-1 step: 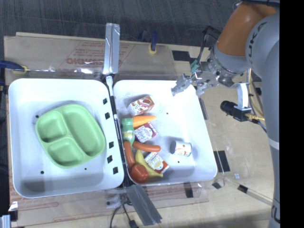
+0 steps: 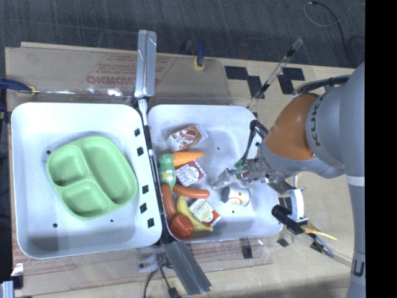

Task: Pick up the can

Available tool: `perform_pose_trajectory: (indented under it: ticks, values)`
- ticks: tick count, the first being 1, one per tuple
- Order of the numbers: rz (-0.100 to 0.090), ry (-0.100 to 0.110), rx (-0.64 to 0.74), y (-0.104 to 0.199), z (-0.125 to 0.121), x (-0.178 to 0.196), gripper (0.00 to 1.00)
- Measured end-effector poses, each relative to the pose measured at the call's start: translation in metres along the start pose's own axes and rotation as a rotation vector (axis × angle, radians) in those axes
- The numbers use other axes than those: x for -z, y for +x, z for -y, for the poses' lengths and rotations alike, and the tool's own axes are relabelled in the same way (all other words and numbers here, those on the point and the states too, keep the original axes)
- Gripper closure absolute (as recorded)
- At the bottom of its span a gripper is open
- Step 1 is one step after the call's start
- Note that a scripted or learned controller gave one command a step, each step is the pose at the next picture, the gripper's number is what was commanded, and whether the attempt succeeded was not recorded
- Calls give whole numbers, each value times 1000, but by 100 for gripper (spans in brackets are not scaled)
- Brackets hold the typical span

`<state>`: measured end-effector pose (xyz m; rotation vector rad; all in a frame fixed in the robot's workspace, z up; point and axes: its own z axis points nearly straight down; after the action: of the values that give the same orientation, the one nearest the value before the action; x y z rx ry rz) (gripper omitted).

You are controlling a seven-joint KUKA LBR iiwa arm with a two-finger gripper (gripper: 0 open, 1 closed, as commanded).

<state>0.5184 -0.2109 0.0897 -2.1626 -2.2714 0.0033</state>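
Note:
The can is small and white with a red mark, and it lies on its side in the right half of the right bin. My gripper hangs just above the can's far edge, reaching in from the right below the orange band. Its fingers look spread apart, and nothing sits between them. The can rests on the bin floor, partly tucked under the gripper's body.
Toy food is piled along the right bin's left side: a packet, a carrot, another packet, a sausage, a banana and a tomato. A green divided tray lies in the left bin.

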Motion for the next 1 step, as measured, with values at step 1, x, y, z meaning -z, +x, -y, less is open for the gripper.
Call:
perform_pose_trajectory:
  ticks: [1]
  values:
    - [0, -1, -87, 2, 42, 0, 0]
